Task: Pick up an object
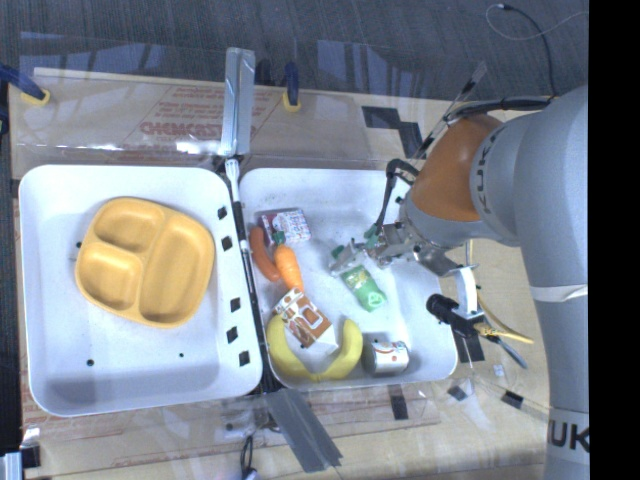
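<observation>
- Bench of pale wood under clear plastic sheeting, dark ribbed floor beyond its far edge; two shallow white bins sit side by side on it.
- Left bin: one yellow divided plate, three compartments, lying toward the far-left part of the bin floor.
- Right bin carries all the small items.
- Carrot, orange, near the bin's left wall, lying lengthwise; a second reddish piece touches it on the left.
- Small printed packet just beyond the carrot, toward the far-left corner.
- Banana curved along the near edge; a brown-and-white carton rests on top of it.
- Small can on its side at the near edge, just beside the banana's right end.
- Green packet about mid-bin, flat on the floor.
- Grey arm with its orange band comes in over the bin's right rim.
- Gripper low over the bin centre, just beyond the green packet, appears to touch its far end. Cannot tell whether the claw is released or clenched; nothing visibly lifted.
- Loose cables trail near the bench's right edge.
</observation>
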Available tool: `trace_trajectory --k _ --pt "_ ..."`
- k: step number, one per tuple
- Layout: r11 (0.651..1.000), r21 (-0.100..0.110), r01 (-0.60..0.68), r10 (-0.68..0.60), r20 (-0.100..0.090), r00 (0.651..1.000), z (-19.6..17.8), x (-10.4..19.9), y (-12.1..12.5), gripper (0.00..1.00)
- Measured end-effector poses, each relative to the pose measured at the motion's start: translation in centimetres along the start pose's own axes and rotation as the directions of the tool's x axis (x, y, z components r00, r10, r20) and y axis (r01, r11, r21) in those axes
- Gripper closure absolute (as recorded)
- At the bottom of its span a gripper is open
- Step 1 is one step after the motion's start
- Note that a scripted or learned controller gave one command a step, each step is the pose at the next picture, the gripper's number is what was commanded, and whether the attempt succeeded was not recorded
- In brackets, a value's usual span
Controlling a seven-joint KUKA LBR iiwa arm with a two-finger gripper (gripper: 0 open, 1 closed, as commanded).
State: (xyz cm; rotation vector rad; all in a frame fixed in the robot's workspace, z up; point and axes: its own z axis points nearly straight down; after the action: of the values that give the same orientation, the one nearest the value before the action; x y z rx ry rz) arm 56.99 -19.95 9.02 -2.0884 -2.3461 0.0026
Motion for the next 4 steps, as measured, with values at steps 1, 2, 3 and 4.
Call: trace_trajectory --k 1,2,3,4 --pt "1.0 0.005 0.012 -0.012 -0.003 1.0 0.0 1.2 -0.7 0.0" --pt "0.999 0.002 0.043 -0.043 -0.003 0.999 0.0 -0.5 -5.2 0.0" --pt "0.999 0.005 0.049 -0.049 -0.003 0.999 -0.8 -0.5 -5.2 1.0" --pt "0.998 0.007 0.055 -0.055 -0.003 0.998 -1.7 -0.5 -5.1 1.0"
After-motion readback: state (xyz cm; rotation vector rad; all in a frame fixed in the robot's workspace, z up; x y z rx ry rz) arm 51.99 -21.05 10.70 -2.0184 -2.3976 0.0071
